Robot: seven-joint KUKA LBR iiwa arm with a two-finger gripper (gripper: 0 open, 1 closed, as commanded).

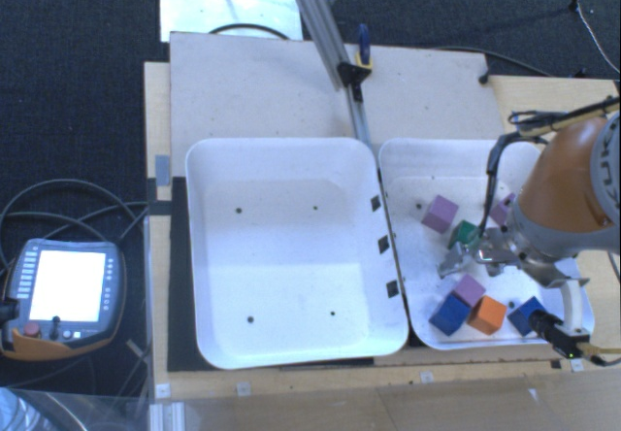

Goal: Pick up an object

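Camera view | gripper (456, 259) beside green block (465, 232) | writing: none legible, possibly blur

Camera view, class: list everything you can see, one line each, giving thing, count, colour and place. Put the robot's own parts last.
Bins: two, white; left bin, right bin, side by side on the bench.
Purple blocks: three, in the right bin; one upper left, one by the arm, one lower.
Blue blocks: two, right bin's near edge; one left, one right.
Orange block: one, between the blue blocks.
Green block: one, partly hidden beside the tool.
Teach pendant: one, grey and orange, floor at left.
Metal pole: one, silver, slanting above the bins.
Arm: one, grey with orange band, over the right bin.
Tool: one, metallic, low among the blocks.
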